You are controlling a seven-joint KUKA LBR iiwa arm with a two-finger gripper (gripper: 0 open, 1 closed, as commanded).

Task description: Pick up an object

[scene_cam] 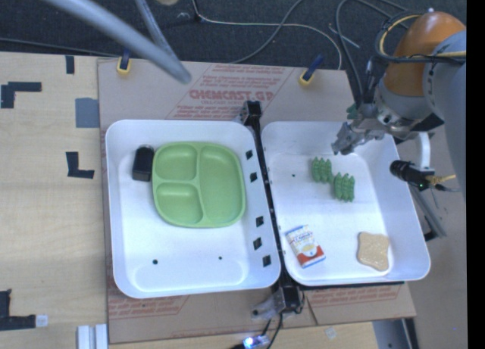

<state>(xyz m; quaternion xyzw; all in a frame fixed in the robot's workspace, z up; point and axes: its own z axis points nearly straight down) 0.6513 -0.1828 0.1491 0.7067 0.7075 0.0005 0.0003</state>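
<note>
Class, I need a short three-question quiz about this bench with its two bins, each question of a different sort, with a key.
1. True or false: the green divided tray lies in the left bin.
2. Which lies nearest the gripper? A. tan slice B. green toothed pieces C. small carton
3. Fill in: the black block rests against the tray's ____ edge.

Key: 1 true; 2 B; 3 left.
</note>
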